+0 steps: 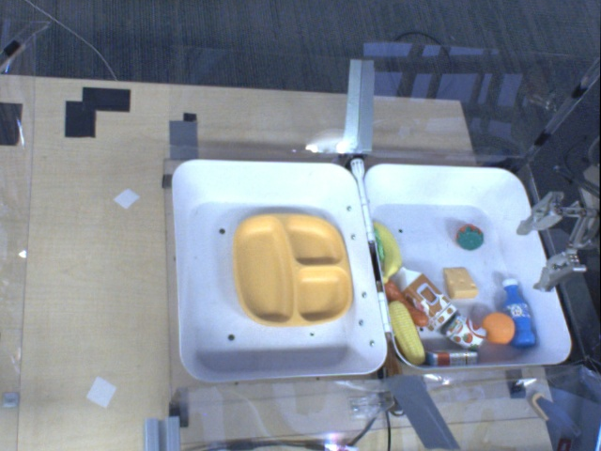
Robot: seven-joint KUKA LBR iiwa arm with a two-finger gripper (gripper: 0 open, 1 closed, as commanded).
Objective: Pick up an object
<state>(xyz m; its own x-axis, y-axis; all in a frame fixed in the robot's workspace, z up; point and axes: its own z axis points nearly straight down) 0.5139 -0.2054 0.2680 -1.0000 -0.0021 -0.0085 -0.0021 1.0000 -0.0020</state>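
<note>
Bins side by side on wooden bench, divided by a metal strip. Landmark for positions: yellow divided tray, sitting in the middle of the left bin, three compartments, nothing in them.

Right bin holds all loose objects, all to the right of the tray. Banana lies against the dividing wall, nearest the tray. Corn cob lies below the banana, along the same wall. Orange-and-white carton just right of corn. Tan block further right, apart from the carton. Green round object with red centre above the block, well apart from everything. Orange ball touching blue bottle at far right. Small patterned item between carton and ball; marker-like item beneath it along the lower wall.

Gripper at the right bin's right rim, farthest from the tray, above the blue bottle. Two fingers stand spread apart, nothing between them. No object lifted.
</note>
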